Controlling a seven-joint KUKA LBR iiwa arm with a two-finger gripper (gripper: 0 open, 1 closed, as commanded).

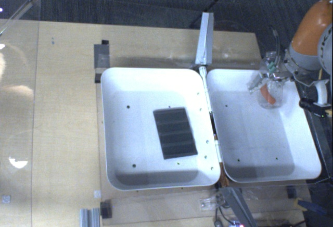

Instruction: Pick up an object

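End effector [268, 84] grips an orange object [268, 96] over the right bin [260, 137].

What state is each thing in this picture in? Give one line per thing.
Dark ridged pad: lying flat in the left bin, untouched.
Orange object: in the right bin, under the gripper.
Gripper: low over the right bin's far corner.

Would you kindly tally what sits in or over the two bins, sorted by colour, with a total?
White bins: 2, the left bin and the right bin.
Dark grey ribbed item: 1, lying flat in the left bin.
Orange-red item: 1, at the claw over the right bin's far corner; whether it is gripped is unclear.
Total: 4.
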